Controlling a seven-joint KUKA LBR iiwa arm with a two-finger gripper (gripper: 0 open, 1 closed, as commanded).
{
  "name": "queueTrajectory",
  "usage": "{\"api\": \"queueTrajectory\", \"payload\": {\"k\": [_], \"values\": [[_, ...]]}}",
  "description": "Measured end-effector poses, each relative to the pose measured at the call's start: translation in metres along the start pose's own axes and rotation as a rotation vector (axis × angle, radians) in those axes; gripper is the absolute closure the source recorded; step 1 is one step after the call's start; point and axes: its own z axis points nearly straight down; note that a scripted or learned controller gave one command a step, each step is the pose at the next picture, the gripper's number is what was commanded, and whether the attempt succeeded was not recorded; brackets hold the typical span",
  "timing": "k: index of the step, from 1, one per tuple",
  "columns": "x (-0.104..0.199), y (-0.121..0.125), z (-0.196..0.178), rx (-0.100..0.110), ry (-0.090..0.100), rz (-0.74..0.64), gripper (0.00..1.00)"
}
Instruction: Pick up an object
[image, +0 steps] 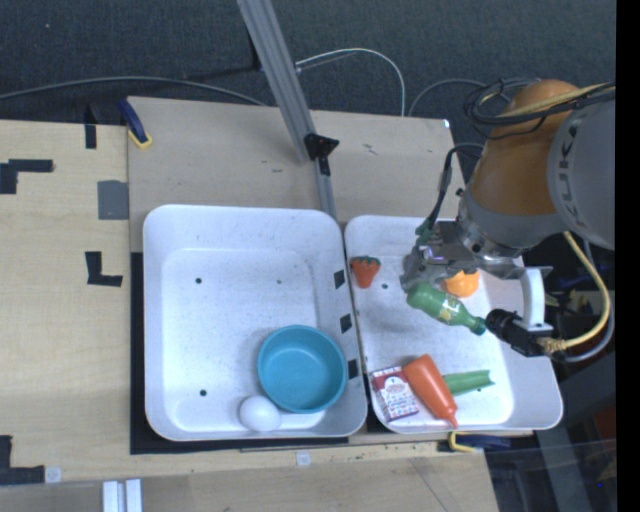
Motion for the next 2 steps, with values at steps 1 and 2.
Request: {"api": "queueTrajectory", "payload": {"k": [1,2], "values": [[0.058,0.007,0.012,0.002,0.000,0.000,1.00],[0.107,0.010,0.022,0.002,-0.001,0.001,1.00]]}}
